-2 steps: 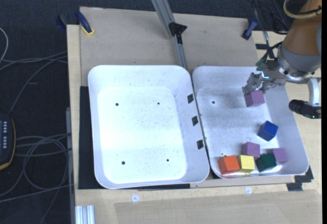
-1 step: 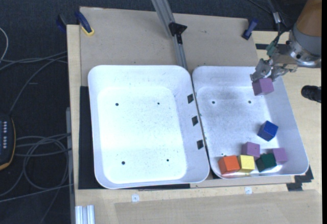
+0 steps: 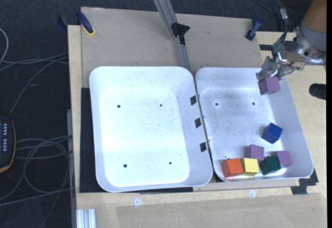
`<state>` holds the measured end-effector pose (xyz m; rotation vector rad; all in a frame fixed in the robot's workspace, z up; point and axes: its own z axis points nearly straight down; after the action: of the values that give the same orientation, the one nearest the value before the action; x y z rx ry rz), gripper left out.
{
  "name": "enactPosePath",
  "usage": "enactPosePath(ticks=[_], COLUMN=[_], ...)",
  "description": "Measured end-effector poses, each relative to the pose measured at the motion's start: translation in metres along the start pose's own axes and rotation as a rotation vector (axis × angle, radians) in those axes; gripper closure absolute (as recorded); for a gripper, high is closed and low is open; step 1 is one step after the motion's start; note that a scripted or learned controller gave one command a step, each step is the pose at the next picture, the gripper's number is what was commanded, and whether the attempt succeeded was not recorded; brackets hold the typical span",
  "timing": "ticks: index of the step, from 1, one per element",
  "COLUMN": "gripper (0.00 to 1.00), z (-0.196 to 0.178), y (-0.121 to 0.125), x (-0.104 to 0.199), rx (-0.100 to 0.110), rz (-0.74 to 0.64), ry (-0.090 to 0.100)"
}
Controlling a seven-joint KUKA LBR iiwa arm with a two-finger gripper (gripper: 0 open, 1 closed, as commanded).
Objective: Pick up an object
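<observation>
Grey arm [image 3: 317,40] with orange band, small metallic tool [image 3: 271,72], thin coloured wires

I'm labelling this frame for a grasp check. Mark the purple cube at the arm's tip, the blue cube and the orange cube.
Purple cube [image 3: 269,85], camera view: its front face.
Blue cube [image 3: 272,133], camera view: its top face.
Orange cube [image 3: 233,167], camera view: its top face.

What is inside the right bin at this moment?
Right bin holds a blue cube, orange, yellow, green and two purple blocks. Anything beneath them is covered.
</observation>
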<state>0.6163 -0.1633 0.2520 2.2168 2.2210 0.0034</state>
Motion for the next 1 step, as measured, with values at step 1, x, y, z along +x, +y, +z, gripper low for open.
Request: enactPosePath(ticks=[1], gripper=[1.00], z=[0.0048], y=[-0.0217], x=[0.0520], rx=[0.008], rz=[-0.003], ry=[0.004])
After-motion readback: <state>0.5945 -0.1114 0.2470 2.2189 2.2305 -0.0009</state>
